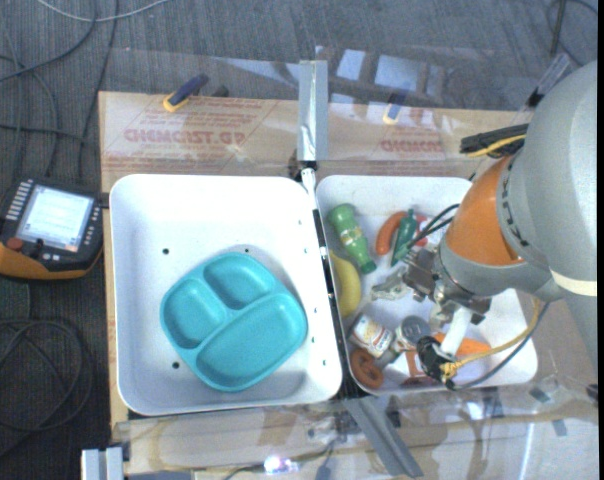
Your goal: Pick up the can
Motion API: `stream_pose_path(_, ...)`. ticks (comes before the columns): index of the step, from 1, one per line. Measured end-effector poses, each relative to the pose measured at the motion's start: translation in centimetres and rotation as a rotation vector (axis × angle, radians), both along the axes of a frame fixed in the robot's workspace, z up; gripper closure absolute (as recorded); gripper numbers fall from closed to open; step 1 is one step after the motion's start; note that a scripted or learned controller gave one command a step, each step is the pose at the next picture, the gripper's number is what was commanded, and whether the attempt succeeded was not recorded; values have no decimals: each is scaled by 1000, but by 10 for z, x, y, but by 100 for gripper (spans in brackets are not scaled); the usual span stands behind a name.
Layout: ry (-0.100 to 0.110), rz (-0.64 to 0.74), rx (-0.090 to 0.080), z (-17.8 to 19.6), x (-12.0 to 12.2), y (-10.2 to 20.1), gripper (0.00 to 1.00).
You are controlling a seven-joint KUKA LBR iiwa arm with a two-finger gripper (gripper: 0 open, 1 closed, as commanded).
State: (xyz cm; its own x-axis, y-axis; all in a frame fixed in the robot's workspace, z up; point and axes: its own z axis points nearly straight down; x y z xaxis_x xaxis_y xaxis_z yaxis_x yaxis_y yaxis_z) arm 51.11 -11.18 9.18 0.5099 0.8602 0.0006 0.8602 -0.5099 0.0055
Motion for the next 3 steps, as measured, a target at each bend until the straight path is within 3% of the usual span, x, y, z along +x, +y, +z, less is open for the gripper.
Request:
stream_pose_path(1, -22, -185, -3, 0, -18, -1, 0)
stream_pose_path(2, 9, -304, 2, 10, -28, -89, 0)
stream_pose_path(3, 11, -66, 26, -1, -14, -92, 0)
